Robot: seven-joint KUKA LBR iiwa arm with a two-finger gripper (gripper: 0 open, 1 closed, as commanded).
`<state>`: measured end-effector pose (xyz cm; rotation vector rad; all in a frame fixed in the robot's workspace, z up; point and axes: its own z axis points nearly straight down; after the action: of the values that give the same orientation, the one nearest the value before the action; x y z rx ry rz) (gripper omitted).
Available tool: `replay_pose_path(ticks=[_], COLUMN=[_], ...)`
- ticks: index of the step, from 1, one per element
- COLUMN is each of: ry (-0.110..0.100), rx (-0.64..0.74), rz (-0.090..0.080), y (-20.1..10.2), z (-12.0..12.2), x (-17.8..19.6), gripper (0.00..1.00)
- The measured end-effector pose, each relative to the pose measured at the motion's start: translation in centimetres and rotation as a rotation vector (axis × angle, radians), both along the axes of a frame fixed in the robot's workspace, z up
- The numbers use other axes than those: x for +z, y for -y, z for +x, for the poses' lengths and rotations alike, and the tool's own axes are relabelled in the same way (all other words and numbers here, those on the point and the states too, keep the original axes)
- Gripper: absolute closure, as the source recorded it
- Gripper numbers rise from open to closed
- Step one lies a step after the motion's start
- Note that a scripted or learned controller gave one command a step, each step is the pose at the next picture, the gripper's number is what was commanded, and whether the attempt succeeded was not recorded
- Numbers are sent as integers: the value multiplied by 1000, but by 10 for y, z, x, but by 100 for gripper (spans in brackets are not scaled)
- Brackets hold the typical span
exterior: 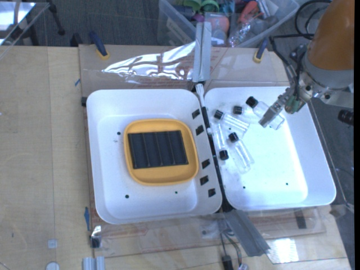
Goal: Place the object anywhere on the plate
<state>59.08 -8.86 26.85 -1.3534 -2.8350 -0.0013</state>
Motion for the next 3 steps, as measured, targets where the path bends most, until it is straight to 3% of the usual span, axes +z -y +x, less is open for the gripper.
replay_pose_path(ticks=[1, 2, 3], ry=[8, 8, 9], rx=[281, 567, 722], rz=[-3, -3, -4], y=[18, 38, 43], z=[9, 20, 17], x=[16, 3, 11], gripper=[100, 100, 100])
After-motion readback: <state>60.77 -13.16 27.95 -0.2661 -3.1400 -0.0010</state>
